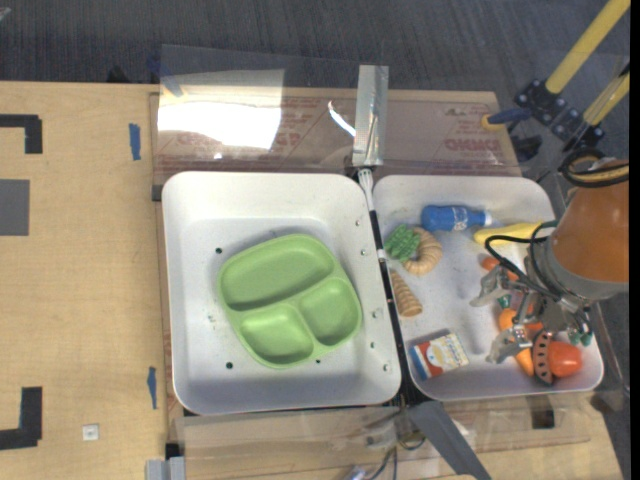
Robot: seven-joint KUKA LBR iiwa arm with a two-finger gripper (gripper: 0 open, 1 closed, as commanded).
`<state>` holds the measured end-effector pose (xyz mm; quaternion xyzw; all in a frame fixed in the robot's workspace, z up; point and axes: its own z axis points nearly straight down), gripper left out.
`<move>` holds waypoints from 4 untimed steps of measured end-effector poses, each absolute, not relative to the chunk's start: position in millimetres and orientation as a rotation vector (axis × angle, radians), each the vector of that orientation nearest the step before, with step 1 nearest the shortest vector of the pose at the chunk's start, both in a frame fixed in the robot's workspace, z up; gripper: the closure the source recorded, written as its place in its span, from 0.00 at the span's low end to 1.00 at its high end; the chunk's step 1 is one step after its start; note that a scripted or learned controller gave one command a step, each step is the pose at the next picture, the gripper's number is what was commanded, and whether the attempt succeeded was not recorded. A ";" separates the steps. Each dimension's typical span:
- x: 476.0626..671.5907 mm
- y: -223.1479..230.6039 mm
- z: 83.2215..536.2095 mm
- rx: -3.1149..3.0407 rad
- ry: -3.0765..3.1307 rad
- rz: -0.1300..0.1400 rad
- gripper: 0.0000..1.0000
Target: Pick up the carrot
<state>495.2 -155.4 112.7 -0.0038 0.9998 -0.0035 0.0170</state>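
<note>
Care matters here: the gripper [520,320] hangs low in the right bin [470,386], amid clutter, and the carrot [550,358], an orange piece, seems to lie just beneath it near the bin's right corner. Whether the jaws are open I cannot tell. Best to close squarely across the carrot's smooth, tapered body. Nearby lie a blue bottle [452,217] and ridged cone [405,293]; the green tray [288,298] is glossy plastic.

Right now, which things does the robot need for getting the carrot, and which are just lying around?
For the job:
- carrot, at the right bin's lower right corner
- pincer, low over that corner

Just lying about:
- green plate in the left bin
- blue bottle
- banana
- ice cream cone
- small carton
</note>
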 end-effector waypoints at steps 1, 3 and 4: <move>484.4 -182.8 89.6 0.146 3.126 0.002 0.00; 548.1 -192.1 217.5 0.486 3.086 -0.006 0.00; 514.1 -202.7 97.8 0.535 3.083 -0.002 0.00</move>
